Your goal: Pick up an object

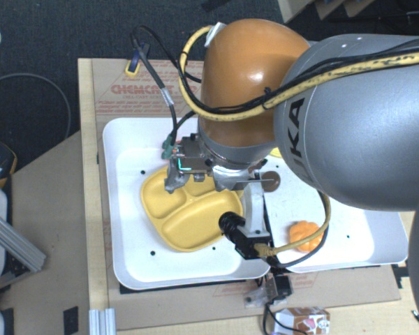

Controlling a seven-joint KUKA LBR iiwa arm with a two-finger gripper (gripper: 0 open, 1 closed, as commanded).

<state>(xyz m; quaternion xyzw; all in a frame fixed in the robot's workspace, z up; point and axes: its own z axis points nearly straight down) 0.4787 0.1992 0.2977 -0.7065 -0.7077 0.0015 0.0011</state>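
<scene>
The gripper (pixel 193 173) sits low in the left bin (pixel 122 208), at the upper edge of the yellow tray (pixel 188 218). The wrist and the orange band (pixel 248 61) cover most of it from above, so it cannot be told whether it is open or shut, or whether it grips anything. A grey part of it at its left side touches the tray's rim, and a small green light glows just above that part.

The tray is a soft-edged yellow dish with two hollows. It lies flat on the bin floor near the middle, and its right end runs under the robot's parts.

A small brown disc (pixel 270 181) lies just right of the gripper, close under the arm (pixel 363 117). An orange lump (pixel 304 234) lies further right and nearer the front, well apart from the tray, on white floor. It is partly behind a yellow cable, and it cannot be told for sure which bin holds it. A few small dark spots mark the left bin's floor.

The bins rest on a cardboard sheet (pixel 126 93) with red print. A black cable with a yellow plug (pixel 133 66) runs over it at the back. Dark carpet (pixel 49 19) lies around the bench. A metal bar (pixel 14 243) lies at the left edge, and a small printed box (pixel 309 321) sits at the front.
</scene>
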